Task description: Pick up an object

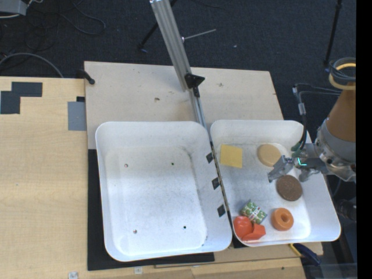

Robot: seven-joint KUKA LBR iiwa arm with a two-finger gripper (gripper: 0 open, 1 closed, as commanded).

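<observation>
Dark carpet strewn with cables surrounds a pale wooden bench [174,95] bearing two shallow white bins side by side. Of the two, the left bin [116,156] shows bare, speckled floor, while the right bin [325,228] holds everything: a yellow square sponge [231,156], a tan round disc [269,154], a brown round disc [289,188], an orange ring [282,219], a green-and-white patterned block [254,211] and a red piece [249,228] touching it. The gripper [289,168] hangs between the two discs, fingers spread apart, gripping nothing.
</observation>
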